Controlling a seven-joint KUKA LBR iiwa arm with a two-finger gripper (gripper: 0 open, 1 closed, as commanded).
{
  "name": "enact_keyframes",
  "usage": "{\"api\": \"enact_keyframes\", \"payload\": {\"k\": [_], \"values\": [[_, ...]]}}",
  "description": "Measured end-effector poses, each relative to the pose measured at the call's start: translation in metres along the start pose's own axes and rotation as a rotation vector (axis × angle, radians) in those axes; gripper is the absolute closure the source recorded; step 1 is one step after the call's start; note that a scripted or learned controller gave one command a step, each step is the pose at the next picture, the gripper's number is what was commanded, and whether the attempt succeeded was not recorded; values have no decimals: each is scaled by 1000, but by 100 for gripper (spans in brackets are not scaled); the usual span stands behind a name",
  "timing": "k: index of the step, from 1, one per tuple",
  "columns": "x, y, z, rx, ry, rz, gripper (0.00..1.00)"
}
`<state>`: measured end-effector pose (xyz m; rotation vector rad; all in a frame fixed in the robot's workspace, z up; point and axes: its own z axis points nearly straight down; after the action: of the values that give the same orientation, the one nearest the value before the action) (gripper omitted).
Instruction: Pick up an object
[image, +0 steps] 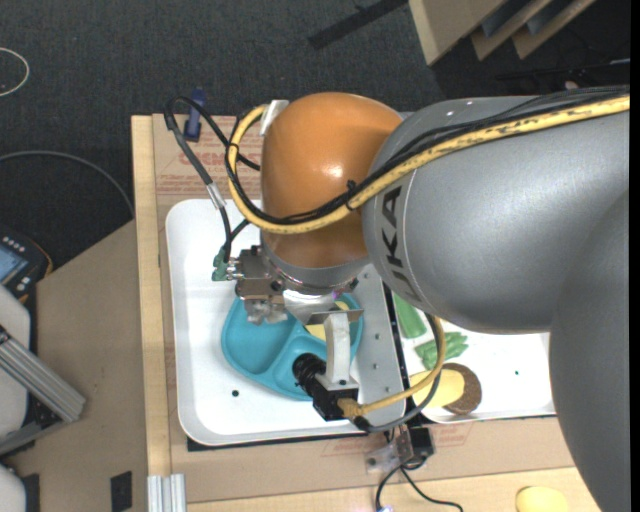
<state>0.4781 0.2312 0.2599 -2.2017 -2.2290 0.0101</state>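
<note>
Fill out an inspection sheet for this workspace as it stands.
surface: left bin and right bin, white, side by side on the bench.
job's things: turquoise object in the left bin; green item and round yellow-brown item in the right bin.
clutter: yellow thing at the view's bottom edge.
grippers: gripper low over the turquoise object; no hold visible.
cables: black cable at the bench's far corner; yellow cable along the arm.
surroundings: dark floor; metal rail at left.
</note>
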Motion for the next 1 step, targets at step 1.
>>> {"api": "enact_keyframes", "payload": {"k": [1], "values": [[-7,36,-164,-30,6,11,100]]}}
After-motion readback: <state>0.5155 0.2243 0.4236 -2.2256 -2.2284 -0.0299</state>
